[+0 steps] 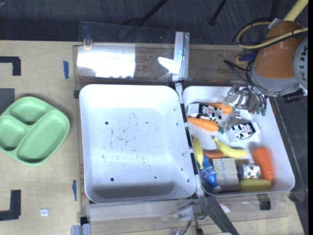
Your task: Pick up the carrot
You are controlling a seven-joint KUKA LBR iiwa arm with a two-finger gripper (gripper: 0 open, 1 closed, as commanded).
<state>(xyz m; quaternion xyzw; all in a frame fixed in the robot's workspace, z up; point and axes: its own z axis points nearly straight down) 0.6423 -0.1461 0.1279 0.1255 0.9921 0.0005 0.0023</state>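
Camera view: the grey metal two-finger gripper [234, 115] hangs over the right shallow white plastic bin [282, 146], jaws apart and holding nothing, just right of the tapered orange carrot [204, 124], which lies slantwise near the bin's left wall beside a black-and-white patterned carton [209, 111]
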